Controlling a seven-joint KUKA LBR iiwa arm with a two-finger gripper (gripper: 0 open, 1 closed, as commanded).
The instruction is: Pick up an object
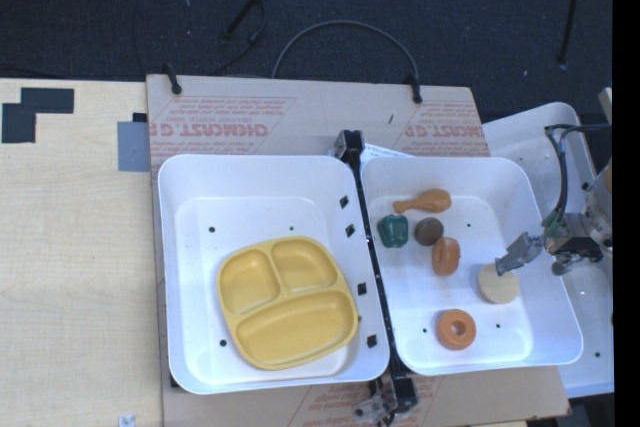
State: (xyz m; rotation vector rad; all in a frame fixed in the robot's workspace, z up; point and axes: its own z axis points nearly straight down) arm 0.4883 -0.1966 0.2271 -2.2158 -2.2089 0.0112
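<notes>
In the camera view the pincer [545, 253] hangs at the right bin's [500, 355] right side, fingers spread apart with nothing between them. A pale round piece [498, 285] lies just below-left of it, near one fingertip; an orange ring [456, 328] sits further left.

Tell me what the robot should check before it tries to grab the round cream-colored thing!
1. Gripper is near the pale round cream-colored disc: ok, it sits just above and right of it.
2. Fingers open or shut: cannot tell.
3. Space around the disc: ok, the orange ring-shaped doughnut and the orange-brown oval toy lie apart from it.
4. Nothing held already: cannot tell.
5. Yellow divided plastic tray is out of the way: ok, it is in the left white bin.
</notes>
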